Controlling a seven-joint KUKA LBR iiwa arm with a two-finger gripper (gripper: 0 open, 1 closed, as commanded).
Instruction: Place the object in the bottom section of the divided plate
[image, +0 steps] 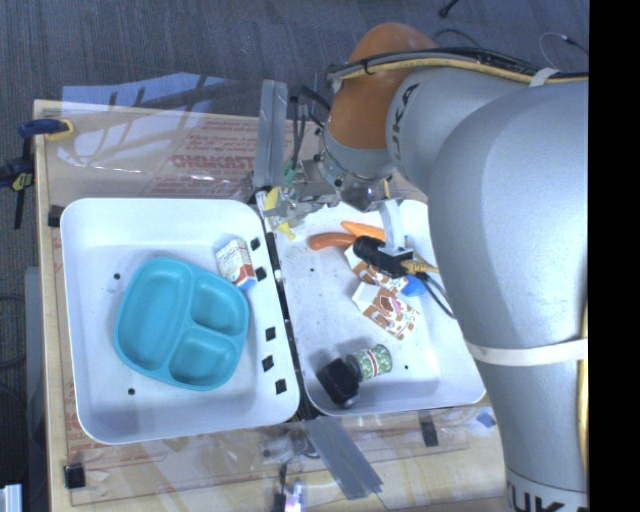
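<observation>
A blue divided plate (127, 335) lies in the left bin (85, 250), with one large section on its left and two smaller ones on its right. A small white and orange carton (233, 262) rests just off the plate's upper right rim. My gripper (283, 207) hangs over the far end of the wall between the two bins, above and to the right of the carton. Nothing can be made out in its grasp from this angle.
The right bin (420, 385) holds orange carrot-like pieces (333, 239), a brown and white patterned packet (387, 306) and a small green bottle with a black cap (356, 371). The grey arm covers the bin's right side.
</observation>
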